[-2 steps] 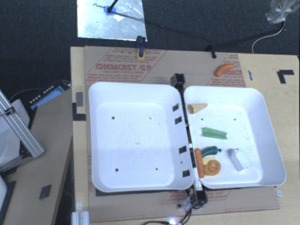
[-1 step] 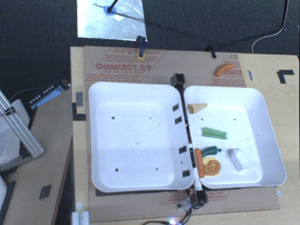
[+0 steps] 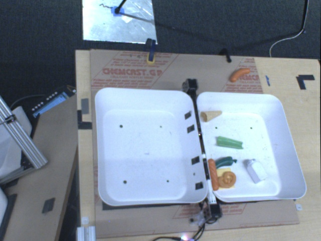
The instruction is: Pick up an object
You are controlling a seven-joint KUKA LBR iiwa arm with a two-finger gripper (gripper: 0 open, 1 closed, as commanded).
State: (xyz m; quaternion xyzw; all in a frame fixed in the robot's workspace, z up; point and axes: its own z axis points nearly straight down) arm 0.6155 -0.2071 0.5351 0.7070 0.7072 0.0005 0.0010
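The task stood at its opening step: no object had been grasped, and all candidates lay at rest. The state of the gripper could not be told from the camera view, and nothing could be recorded about the arm's pose.

The right bin point(image 3: 281, 109) carried the candidates. A cream cone-shaped piece point(image 3: 210, 115) lay near its far left corner. A green pod-shaped piece point(image 3: 229, 143) lay near the bin's centre, apart from the rest. Along the left wall toward the near edge, an orange sausage-shaped piece point(image 3: 212, 174) lay touching an orange round piece point(image 3: 226, 179), with a dark green piece point(image 3: 225, 161) just beside them. A white block point(image 3: 255, 170) lay near the near edge, clear of that cluster. A second orange piece point(image 3: 239, 75) rested on the bench beyond the right bin's far edge. The left bin point(image 3: 145, 149) held no pieces.

By judgement, the next move called for selecting an isolated target; the green pod-shaped piece or the white block offered free space on all sides for a descent.
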